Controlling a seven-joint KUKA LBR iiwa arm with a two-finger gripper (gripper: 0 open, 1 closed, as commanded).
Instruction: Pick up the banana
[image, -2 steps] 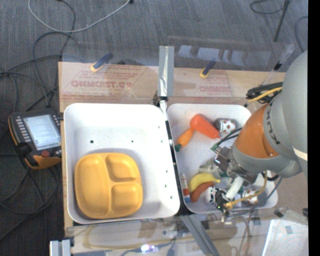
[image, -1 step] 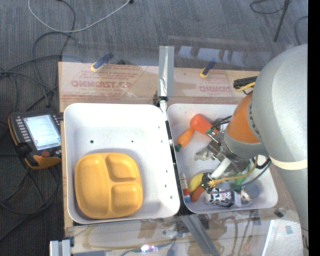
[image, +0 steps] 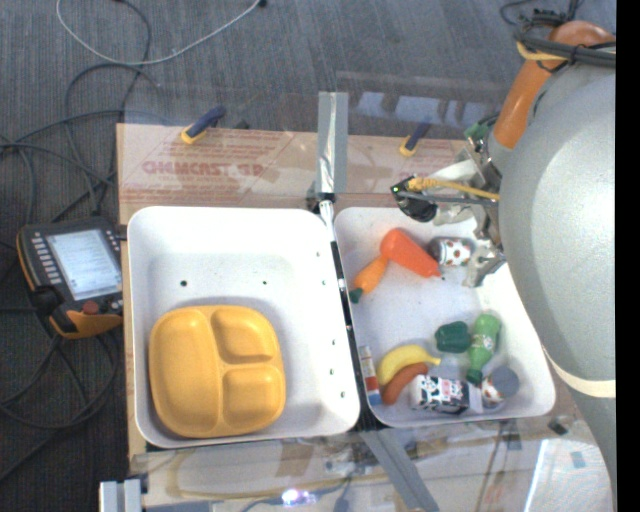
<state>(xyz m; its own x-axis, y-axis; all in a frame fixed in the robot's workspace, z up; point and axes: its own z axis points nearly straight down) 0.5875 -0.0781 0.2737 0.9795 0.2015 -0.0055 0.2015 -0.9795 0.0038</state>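
Looking into the right bin (image: 520, 300), you'll find the banana (image: 404, 359) near its front-left corner, touching an orange sausage-shaped toy (image: 403, 383). Your hand (image: 478, 262) sits by the far right wall; whether it's parted, you cannot tell.

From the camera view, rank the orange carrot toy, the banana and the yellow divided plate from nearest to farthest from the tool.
Measured from the tool:
1. Orange carrot toy, upper part of the right bin, just left of it.
2. Banana, lower part of the right bin.
3. Yellow divided plate, left bin, lower left.
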